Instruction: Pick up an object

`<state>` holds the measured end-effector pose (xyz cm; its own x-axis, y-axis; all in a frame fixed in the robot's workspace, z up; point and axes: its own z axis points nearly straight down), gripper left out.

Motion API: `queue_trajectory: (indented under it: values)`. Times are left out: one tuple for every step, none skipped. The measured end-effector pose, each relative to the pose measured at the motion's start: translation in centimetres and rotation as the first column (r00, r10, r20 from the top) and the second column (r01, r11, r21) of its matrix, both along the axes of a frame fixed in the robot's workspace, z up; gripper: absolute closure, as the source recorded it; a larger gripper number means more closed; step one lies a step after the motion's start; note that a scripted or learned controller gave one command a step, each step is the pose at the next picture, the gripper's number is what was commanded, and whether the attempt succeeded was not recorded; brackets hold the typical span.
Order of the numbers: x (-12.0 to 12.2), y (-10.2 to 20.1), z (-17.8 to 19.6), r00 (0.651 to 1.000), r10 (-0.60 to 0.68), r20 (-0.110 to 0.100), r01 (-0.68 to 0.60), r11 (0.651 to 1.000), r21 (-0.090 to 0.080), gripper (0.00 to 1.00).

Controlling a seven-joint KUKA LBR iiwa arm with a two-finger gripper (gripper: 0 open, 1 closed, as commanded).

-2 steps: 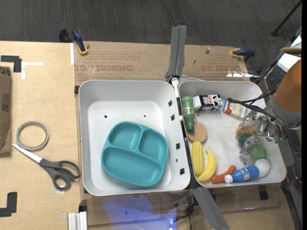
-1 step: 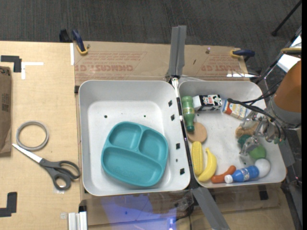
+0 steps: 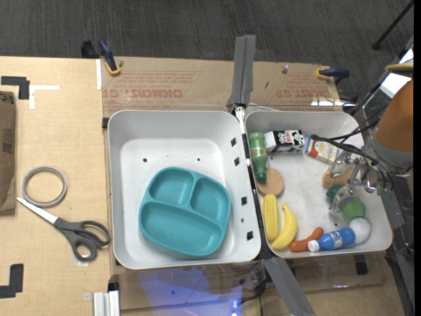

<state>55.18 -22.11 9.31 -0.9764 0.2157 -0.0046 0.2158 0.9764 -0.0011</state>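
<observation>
The right bin (image 3: 297, 114) holds several toy items. A green bottle (image 3: 258, 154) and a cow-print carton (image 3: 288, 140) lie at its far left, with an orange-and-white carton (image 3: 323, 151) beside them. Nearer the front are a brown disc (image 3: 272, 184), a corn cob (image 3: 270, 217), a banana (image 3: 286, 228), an orange carrot (image 3: 306, 241), a blue-and-white bottle (image 3: 334, 239), a white ball (image 3: 361, 229) and a green ball (image 3: 354, 209). My gripper (image 3: 343, 193) is low in the bin's right half, just above the green ball and beside a small teal item (image 3: 333, 193).
The left bin (image 3: 171, 128) holds a teal divided plate (image 3: 186, 210). On the bench to the left lie scissors (image 3: 66, 226) and a tape ring (image 3: 44, 185). The arm's orange band (image 3: 401, 124) hangs over the right bin's far right corner, with cables around it.
</observation>
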Motion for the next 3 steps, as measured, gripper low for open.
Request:
queue_trajectory:
  values:
    - [0.2,0.1,1.1,1.0,0.004,0.006,-0.004,1.0,-0.002,1.0]
    - [0.2,0.1,1.1,1.0,0.004,0.006,-0.004,1.0,-0.002,0.0]
    - [-0.8,0.1,0.0,0.999,-0.053,-0.001,0.053,0.999,0.002,0.0]
